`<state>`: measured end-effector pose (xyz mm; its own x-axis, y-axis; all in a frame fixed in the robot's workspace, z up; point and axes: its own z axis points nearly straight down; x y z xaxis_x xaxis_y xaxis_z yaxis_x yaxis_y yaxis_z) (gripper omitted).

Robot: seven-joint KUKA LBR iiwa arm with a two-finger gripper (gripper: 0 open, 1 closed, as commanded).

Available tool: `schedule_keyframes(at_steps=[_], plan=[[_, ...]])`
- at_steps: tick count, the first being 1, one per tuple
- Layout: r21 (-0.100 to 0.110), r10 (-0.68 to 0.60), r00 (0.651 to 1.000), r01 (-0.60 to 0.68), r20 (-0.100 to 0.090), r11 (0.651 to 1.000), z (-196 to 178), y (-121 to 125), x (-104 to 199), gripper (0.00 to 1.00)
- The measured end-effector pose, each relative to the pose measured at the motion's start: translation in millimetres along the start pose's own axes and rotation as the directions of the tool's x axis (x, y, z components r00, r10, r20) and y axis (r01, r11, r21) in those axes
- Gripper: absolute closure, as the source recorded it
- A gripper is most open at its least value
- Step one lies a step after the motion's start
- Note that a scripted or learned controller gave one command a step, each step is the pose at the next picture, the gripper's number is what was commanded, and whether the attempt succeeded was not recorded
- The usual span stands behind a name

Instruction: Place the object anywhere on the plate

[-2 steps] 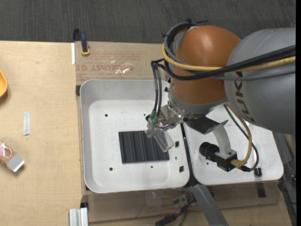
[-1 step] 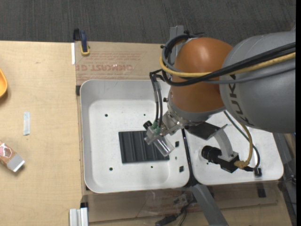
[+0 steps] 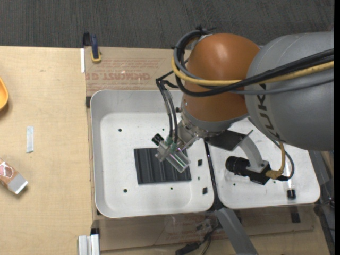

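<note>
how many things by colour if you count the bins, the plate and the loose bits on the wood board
white: 2, the bins
black: 1, the ribbed plate
orange: 1, the orange thing cut off at the left edge
pale grey: 1, the strip
brown and white: 1, the brown and white thing
blue: 1, the clamp
total: 7

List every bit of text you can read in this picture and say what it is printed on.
"KU": black letters running down the grey arm; the rest of the word is cut off from view.
Red print on the cardboard sheet behind the bins: two lines, upside down and too blurred to read.
Small packet on the bench at far left: any marking is too small to read.
</note>
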<state>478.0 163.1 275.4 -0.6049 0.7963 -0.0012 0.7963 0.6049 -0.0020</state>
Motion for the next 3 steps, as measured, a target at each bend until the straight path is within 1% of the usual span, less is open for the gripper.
schedule_keyframes(at_steps=[1, 2, 3], plan=[[0.001, -0.060, 0.998, 0.060, -0.001, 0.998, 22.8, -11.5, -15.2, 1.00], [0.002, -0.110, 0.994, 0.110, -0.002, 0.994, 78.5, -8.9, -10.7, 1.00], [-0.001, -0.179, 0.984, 0.179, 0.000, 0.984, 50.4, -31.7, -41.9, 1.00]])
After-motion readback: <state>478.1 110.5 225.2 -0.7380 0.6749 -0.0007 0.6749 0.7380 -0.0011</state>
